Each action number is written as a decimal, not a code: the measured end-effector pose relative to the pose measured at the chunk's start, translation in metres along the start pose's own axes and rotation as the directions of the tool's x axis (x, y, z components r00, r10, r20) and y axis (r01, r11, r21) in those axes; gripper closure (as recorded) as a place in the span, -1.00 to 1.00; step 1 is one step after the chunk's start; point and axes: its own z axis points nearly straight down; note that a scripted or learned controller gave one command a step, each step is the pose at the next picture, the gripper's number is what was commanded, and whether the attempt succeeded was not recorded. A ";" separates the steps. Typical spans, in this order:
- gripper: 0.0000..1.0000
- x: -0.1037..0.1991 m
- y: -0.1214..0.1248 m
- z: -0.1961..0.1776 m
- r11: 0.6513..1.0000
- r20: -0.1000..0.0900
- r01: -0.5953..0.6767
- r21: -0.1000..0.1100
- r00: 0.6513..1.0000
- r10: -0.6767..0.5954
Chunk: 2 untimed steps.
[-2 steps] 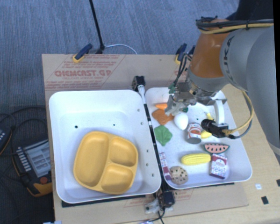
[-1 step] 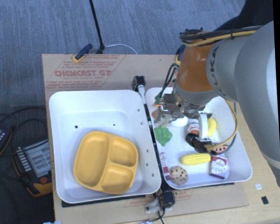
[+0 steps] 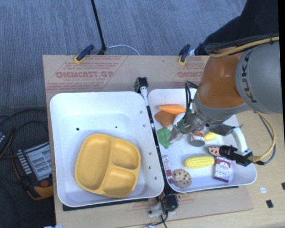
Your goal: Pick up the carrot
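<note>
We record, in the right bin (image 3: 248,177), one carrot (image 3: 171,108): a smooth orange toy piece, long and tapered, lying crosswise near the bin's far end with its thicker end toward the arm. It rests free on the bin floor, just above a second orange lump (image 3: 164,118) that touches it from below.

We list the claw (image 3: 185,126) next: it sits low over the bin, beside the carrot's right end and slightly nearer the camera. Its fingers are lost against dark metal and the clutter beneath, so we cannot tell whether it is spread or closed. We see nothing of the carrot between them.

Other entries in the same bin: a green leafy piece (image 3: 165,136) by the dividing wall, a yellow corn cob (image 3: 199,161), a chocolate-chip cookie (image 3: 181,178), and a small red box (image 3: 222,170).

In the left bin (image 3: 66,110) we note one yellow divided plate (image 3: 107,164) with three compartments, lying flat toward the near side.

Both bins stand side by side on the bench (image 3: 83,73), which is a brown printed board.
</note>
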 end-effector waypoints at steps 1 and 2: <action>1.00 0.011 0.001 -0.213 0.886 0.015 0.464 -0.011 0.886 -0.464; 1.00 0.032 -0.037 -0.196 0.555 0.009 0.832 -0.003 0.555 -0.832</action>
